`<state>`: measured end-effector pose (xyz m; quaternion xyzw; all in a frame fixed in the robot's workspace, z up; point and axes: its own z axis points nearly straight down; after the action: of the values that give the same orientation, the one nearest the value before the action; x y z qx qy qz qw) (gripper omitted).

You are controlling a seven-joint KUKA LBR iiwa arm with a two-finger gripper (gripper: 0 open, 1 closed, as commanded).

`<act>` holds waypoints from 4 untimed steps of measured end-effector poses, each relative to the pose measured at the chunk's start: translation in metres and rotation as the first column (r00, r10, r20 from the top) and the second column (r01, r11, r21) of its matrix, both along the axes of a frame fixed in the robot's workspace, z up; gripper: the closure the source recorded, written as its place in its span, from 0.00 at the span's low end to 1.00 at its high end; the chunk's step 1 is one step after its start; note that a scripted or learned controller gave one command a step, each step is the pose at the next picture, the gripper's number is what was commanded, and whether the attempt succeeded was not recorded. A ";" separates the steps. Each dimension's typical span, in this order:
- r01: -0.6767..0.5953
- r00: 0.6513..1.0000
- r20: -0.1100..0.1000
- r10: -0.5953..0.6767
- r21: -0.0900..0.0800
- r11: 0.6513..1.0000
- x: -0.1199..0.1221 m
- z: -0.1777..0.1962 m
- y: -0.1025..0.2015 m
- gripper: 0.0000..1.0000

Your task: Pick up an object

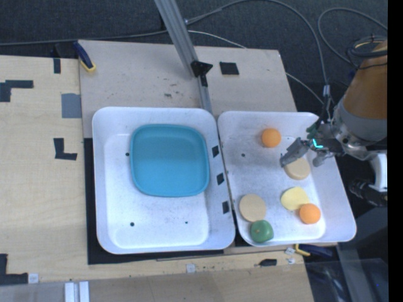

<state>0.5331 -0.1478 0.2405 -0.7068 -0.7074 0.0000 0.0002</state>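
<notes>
Nearest the camera, in the right bin (pixel 327 234), a green ball (pixel 261 231), a tan disc (pixel 252 206), a yellow piece (pixel 294 198) and an orange ball (pixel 309 213) are clustered. Beyond them a second tan disc (pixel 298 168) is seen directly under the gripper (pixel 306 154), making it the likely target. A straight descent, centred over this disc, is judged best, so that it is straddled evenly. The claw is spread open and nothing is held; whether the disc is touched cannot be told. Farther off, another orange ball (pixel 271 137) is left alone.
</notes>
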 end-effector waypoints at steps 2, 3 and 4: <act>0.001 1.000 -0.005 -0.001 0.001 1.000 -0.010 -0.049 -0.001 0.00; 0.001 1.000 -0.004 0.000 0.001 1.000 -0.017 -0.093 -0.003 0.00; 0.000 1.000 0.000 0.000 0.000 1.000 -0.017 -0.144 -0.003 0.00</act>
<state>0.5163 -0.1504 0.0962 -0.7068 -0.7074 0.0001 0.0001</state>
